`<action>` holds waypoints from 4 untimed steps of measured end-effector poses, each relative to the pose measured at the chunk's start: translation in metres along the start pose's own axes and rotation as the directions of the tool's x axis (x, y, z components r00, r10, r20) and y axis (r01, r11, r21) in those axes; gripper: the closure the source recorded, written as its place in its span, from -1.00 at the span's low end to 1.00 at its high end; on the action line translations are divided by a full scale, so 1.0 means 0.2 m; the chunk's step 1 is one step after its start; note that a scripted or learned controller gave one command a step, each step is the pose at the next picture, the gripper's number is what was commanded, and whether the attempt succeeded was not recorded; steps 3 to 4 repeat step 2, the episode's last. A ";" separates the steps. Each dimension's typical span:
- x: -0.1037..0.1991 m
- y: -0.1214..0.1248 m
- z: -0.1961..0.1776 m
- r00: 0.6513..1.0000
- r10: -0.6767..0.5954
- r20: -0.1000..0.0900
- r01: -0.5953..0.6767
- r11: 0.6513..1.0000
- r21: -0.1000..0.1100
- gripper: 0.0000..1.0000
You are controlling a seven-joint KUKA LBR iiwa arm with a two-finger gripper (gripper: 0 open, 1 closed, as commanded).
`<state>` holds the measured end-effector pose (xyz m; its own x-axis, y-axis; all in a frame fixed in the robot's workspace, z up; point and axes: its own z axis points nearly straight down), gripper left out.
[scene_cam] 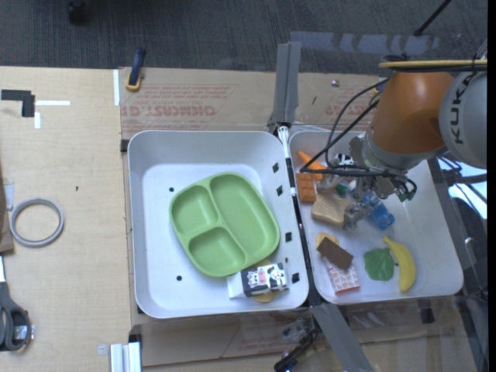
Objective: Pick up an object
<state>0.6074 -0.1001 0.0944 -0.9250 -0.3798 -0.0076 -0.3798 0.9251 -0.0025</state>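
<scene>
Nearest the camera, a small black-and-white carton (265, 279) lies on its side in the left bin (143, 231), touching the near edge of the green divided plate (224, 223); its printing is too small to read. Mirrored red lettering runs across the cardboard sheet (186, 103) behind the left bin, though the words cannot be made out. Part of the maker's name, "KUK", shows in dark letters on the grey arm (465, 118), just right of its orange band.

Taking the green plate as the landmark, the right bin (434, 246) sits to its right and holds all the loose items. A slice of bread (329, 209) lies just right of the plate, with an orange block (308, 187) touching its far-left side. Nearer than the bread lie a brown block (334, 249) and a red-and-white packet (342, 278). Further right are a green leaf (379, 263) and a yellow banana (401, 263), side by side.

The gripper (358, 208) hangs over the right bin, just right of the bread, with a blue object (378, 211) right beside it. Whether the gripper is spread or closed cannot be told, nor whether it touches anything.
</scene>
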 end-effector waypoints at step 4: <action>-0.22 0.30 -0.59 0.927 -0.376 -0.001 0.376 0.927 -0.003 1.00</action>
